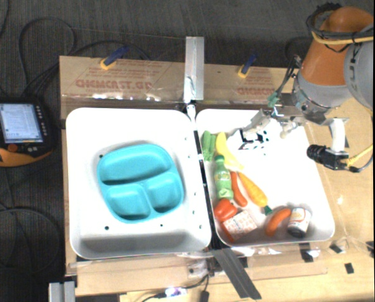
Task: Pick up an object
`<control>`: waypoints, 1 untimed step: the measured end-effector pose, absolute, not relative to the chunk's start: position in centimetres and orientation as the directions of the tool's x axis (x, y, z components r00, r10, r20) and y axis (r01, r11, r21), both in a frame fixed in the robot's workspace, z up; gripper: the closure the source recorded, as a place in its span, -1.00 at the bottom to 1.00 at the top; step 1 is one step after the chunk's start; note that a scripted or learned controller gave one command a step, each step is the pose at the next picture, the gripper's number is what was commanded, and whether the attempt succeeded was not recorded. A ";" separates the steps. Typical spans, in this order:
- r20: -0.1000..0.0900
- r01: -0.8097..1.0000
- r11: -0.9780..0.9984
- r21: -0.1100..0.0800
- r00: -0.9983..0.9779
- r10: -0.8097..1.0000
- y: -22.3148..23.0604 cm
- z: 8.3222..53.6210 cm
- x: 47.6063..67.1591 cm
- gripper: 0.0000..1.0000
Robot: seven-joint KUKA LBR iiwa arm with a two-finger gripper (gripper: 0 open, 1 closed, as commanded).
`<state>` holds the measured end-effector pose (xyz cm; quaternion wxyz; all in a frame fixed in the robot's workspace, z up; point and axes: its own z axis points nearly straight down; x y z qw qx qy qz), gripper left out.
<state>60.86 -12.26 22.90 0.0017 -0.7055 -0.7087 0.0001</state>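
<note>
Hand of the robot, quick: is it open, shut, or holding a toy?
Hand: cannot be told if open or closed; it hangs over the right bin, and no toy shows in it.

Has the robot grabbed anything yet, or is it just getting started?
Nothing looks picked up yet. The gripper sits over the back of the right bin, with nothing seen between its fingers. The toy food lies heaped along that bin's left and front sides. The blue tray sits in the left bin. Lowering, gripping and lifting remain.
</note>
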 end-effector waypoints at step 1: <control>-0.008 0.936 0.351 0.020 -0.351 0.936 -10.6 11.0 59.7 -1.00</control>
